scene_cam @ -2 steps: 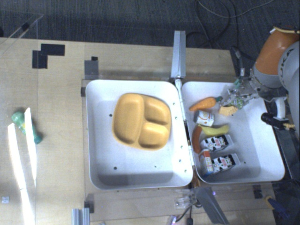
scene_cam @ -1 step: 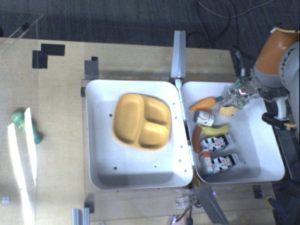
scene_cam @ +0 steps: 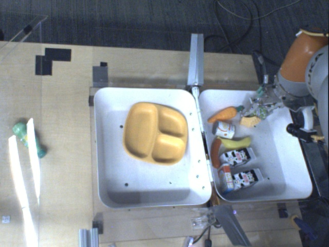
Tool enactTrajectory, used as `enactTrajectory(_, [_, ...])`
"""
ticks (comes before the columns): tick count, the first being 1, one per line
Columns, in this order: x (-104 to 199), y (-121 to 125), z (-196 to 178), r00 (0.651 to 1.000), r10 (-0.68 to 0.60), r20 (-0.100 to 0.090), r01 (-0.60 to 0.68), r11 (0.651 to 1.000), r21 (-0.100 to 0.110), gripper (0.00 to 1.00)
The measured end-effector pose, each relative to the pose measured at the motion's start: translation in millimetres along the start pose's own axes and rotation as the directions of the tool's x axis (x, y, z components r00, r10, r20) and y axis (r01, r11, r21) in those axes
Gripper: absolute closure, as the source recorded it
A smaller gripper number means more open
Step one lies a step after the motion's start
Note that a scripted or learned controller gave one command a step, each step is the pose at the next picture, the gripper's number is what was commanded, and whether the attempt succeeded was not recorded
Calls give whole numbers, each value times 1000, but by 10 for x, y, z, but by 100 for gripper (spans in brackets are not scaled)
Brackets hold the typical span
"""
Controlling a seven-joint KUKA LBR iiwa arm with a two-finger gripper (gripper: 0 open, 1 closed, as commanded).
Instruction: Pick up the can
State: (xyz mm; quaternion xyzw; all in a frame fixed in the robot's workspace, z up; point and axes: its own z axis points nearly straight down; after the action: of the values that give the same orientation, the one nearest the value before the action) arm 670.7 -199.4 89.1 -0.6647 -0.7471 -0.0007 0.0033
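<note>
can [scene_cam: 225, 129]: lay on its side in the right bin [scene_cam: 288, 158], just under the carrot [scene_cam: 222, 114] and touching the banana [scene_cam: 235, 143].
claw [scene_cam: 258, 107]: hung over the bin's upper right part, near a pale yellow chunk [scene_cam: 250, 121]; could not tell whether released or clenched, too blurred.
clutter: red sausage-like piece [scene_cam: 215, 151] and two cartons [scene_cam: 237, 168] packed below the can.
left bin [scene_cam: 103, 138]: held a yellow divided tray [scene_cam: 155, 133].
progress: can not grasped, claw well apart from it.
risk: tight neighbours, so the claw could probably catch carrot or banana instead; the can, being round, could roll away.
</note>
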Motion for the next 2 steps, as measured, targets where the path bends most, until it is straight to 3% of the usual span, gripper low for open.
enactTrajectory(1, [108, -297, -365, 999, 50, 8, -50, 999, -11, 0])
enactTrajectory(2, [-17, -324, -296, 987, -158, 11, 158, 987, -10, 0])
